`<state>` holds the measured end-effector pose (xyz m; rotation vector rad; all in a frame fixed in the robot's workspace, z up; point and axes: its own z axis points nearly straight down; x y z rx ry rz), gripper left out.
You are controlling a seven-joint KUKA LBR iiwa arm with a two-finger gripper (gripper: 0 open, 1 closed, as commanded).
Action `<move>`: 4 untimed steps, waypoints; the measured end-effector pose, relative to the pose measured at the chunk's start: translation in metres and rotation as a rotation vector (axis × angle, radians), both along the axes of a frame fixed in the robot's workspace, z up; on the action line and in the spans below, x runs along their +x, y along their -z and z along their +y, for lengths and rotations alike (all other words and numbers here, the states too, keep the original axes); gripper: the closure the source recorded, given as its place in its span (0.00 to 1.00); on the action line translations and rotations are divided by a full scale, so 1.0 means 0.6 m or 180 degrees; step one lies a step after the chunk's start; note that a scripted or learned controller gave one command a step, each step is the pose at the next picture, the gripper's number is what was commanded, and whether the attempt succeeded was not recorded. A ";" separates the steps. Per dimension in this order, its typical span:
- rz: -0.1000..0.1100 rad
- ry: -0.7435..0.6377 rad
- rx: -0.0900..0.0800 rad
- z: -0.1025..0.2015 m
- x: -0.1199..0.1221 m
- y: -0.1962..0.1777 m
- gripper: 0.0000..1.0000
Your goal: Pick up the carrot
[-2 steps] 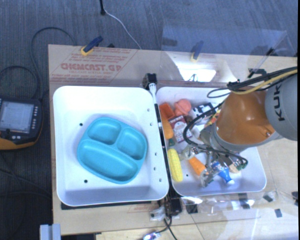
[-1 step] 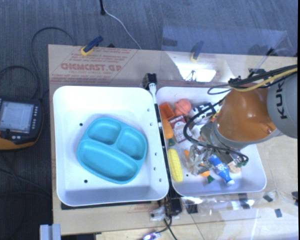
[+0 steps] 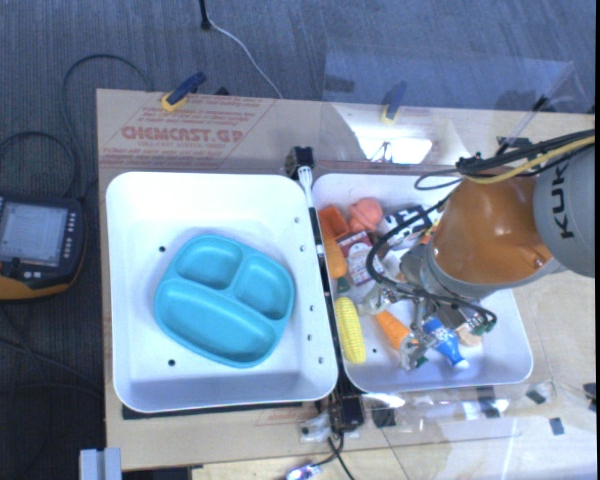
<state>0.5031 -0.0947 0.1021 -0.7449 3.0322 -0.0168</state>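
Observation:
The carrot (image 3: 388, 328) is a small orange piece lying in the right bin (image 3: 515, 363), just right of a yellow corn cob (image 3: 351, 330). My gripper (image 3: 414, 346) hangs low over the bin's middle, directly beside the carrot on its right and possibly touching it. The arm's orange band (image 3: 485, 233) and a tangle of black cables hide much of the wrist. Nothing can be made out held in the gripper.
An orange block (image 3: 330, 230) and a pinkish round fruit (image 3: 366, 211) lie at the right bin's far left. A blue-and-white bottle (image 3: 447, 345) sits just right of the gripper. The left bin (image 3: 140, 368) holds a blue divided plate (image 3: 225, 298).

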 end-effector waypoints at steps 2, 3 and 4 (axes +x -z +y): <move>-0.0004 0.0632 0.0033 -0.012 0.002 -0.001 1.00; 0.0002 0.0632 0.0033 -0.012 0.001 0.000 0.00; 0.0041 0.1949 0.0051 -0.001 0.003 0.017 0.00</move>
